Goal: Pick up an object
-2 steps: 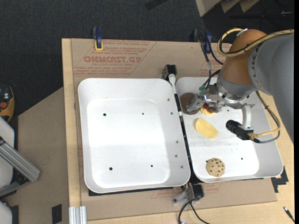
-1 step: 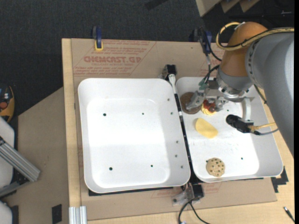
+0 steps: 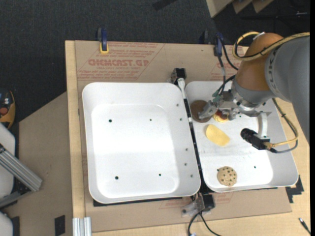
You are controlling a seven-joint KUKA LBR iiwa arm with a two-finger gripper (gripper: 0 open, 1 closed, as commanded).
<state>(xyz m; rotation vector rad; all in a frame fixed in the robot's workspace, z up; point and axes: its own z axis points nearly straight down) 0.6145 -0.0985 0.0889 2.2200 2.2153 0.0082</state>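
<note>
Right bin [image 3: 275, 178]: claw [image 3: 219, 113] hides red object [image 3: 221, 117].

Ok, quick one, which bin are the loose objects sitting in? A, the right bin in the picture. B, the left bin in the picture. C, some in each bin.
A: the yellow piece, the speckled cookie and the brown round object all lie in the right bin, where the arm reaches down.
</note>
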